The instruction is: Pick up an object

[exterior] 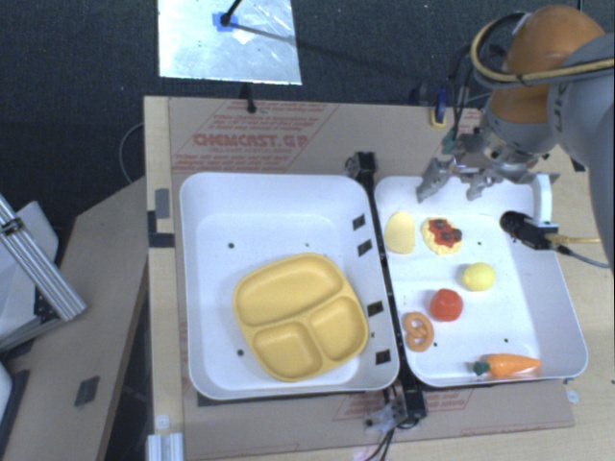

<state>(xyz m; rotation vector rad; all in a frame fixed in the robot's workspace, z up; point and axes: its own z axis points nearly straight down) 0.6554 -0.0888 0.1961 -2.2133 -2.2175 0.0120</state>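
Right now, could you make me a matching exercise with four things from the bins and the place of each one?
Things:
1. tray
2. carrot
3. pretzel
4. lemon

Places:
A. right bin, near front edge
B. left bin
C. right bin, centre, right of the pizza
D. right bin, by the divider, left of the tomato

Pairs: 1-B, 2-A, 3-D, 4-C
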